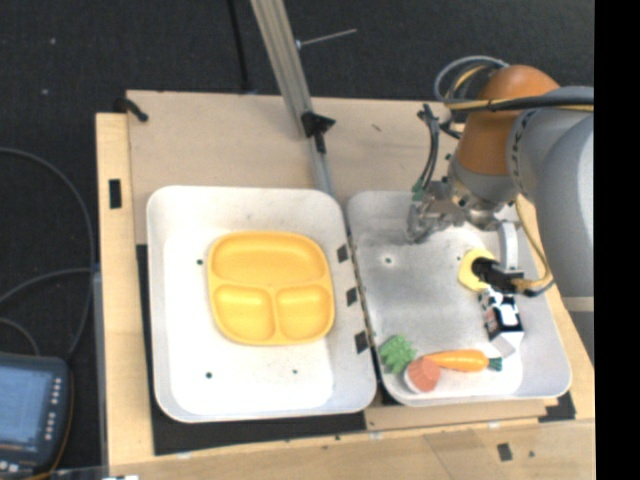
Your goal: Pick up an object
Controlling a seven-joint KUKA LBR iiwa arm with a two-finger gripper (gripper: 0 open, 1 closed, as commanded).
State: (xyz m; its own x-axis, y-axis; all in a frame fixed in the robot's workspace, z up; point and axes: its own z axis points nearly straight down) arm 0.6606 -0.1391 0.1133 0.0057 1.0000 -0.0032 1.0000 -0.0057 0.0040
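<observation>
My gripper [422,220] hangs over the back part of the right bin [420,288], below the orange wrist band. Nothing shows in it. The loose objects lie apart from it, toward the bin's right and front. A yellow piece [473,271] sits at the right side, partly behind a cable. Just below it lies a black and white object [502,318]. Along the front edge are an orange carrot [458,361], a pinkish red round piece [424,374] and a green broccoli-like piece [397,351].
The left bin [180,368] holds a yellow divided plate [270,286]. A slanted metal rail [290,68] stands behind the bins and ends near the gap between them. The grey arm [560,198] covers the right bin's far right corner.
</observation>
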